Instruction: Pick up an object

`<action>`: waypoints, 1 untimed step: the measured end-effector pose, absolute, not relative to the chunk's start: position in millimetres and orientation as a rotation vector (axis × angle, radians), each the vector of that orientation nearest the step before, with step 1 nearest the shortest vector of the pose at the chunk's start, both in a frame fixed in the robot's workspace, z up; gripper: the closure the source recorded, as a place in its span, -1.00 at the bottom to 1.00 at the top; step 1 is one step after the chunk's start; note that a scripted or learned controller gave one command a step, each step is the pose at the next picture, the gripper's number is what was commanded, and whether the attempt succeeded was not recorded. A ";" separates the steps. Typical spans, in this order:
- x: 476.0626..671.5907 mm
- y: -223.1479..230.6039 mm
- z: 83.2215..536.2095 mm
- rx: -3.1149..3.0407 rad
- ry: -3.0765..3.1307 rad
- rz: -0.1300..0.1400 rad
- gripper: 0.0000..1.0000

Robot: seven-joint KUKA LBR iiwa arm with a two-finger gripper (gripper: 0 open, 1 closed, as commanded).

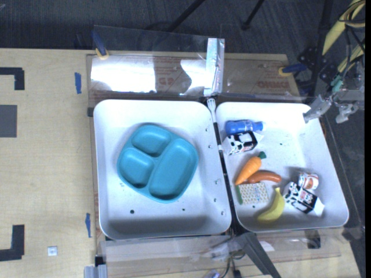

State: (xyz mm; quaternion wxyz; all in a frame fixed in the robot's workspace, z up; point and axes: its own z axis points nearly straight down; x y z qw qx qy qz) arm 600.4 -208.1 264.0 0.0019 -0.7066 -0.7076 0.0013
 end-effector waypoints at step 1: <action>644.3 -129.7 153.5 -1.853 -2.529 0.004 -1.00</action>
